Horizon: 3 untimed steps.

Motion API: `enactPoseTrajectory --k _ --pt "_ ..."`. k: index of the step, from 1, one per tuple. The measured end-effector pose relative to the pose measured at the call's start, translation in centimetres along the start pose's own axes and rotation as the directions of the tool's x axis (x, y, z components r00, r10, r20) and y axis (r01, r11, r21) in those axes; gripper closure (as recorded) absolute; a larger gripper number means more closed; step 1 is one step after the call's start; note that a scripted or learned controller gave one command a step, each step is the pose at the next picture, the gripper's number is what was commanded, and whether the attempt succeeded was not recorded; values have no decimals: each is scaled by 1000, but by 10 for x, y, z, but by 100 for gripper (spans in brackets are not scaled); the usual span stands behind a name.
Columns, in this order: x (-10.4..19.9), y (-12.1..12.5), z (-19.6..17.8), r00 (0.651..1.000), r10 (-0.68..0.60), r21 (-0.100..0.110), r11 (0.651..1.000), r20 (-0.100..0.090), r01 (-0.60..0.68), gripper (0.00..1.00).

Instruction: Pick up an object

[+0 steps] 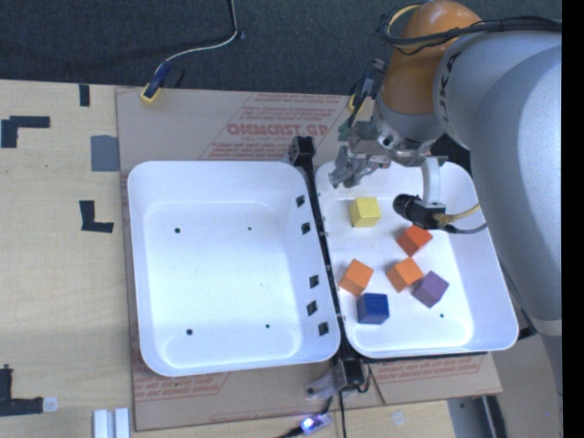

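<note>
Several small blocks lie in the right bin [456, 331]: a yellow cube [365, 212], a red-orange block [414, 239], two orange cubes [356, 276] [404, 273], a purple cube [430, 288] and a blue cube [372, 307]. My gripper [351, 169] hangs over the bin's far left corner, just up and left of the yellow cube. Its fingers point down and stand a little apart, with nothing between them.
The left bin [219, 336] sits beside the right one, with a black clip-lined divider [315, 245] where they meet. Both rest on a cardboard sheet [265, 126]. A cable with a yellow-blue plug [153, 85] lies at the back left.
</note>
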State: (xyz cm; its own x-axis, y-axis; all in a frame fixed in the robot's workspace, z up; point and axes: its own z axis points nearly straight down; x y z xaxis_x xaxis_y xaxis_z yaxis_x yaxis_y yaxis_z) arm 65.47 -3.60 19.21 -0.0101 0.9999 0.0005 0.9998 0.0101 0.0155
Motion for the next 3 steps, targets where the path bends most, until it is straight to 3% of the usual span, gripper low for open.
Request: enactPoseTrajectory --k 1,2,3 --pt "44 -4 8 1000 5 16 1000 0 -5 100" --pt "41 -4 8 1000 8 17 1000 1 -8 0" --pt "184 -26 50 1000 -3 20 1000 -2 3 0"
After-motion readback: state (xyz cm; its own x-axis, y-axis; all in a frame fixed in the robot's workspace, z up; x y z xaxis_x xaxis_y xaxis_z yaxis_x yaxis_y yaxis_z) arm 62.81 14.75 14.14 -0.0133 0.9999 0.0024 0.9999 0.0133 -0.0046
